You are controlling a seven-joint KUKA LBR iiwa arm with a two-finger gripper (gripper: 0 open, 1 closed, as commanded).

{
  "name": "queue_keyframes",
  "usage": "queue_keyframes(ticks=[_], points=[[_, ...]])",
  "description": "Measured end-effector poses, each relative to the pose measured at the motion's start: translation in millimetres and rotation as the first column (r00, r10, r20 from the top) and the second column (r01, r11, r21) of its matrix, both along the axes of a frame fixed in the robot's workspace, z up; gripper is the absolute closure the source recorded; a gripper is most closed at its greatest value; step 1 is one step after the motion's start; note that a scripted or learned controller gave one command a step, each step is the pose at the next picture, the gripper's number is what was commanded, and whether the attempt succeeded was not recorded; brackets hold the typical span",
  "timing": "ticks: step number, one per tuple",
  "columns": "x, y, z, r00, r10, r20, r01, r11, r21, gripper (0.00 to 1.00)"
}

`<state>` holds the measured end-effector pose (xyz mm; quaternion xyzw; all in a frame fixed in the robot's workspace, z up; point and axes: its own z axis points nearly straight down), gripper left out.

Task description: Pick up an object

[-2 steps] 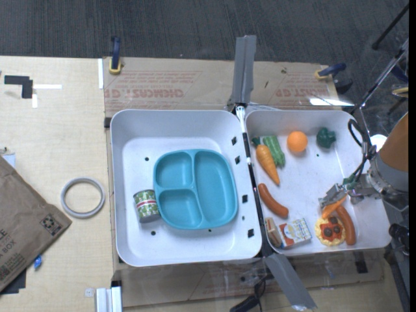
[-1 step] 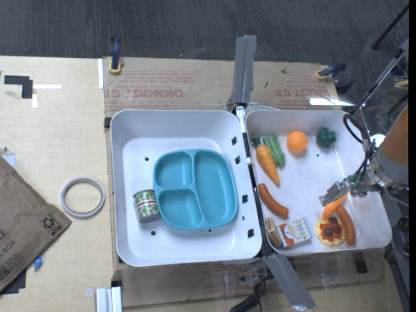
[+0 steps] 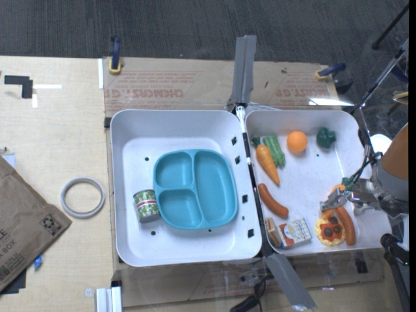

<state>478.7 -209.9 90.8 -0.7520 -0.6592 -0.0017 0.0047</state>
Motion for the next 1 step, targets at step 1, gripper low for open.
queue_keyframes(ticks=[1], points=[[0.1,-1.7,9.2,1.000,-0.002,0.001,0.002,1.000,-0.005,1.00]])
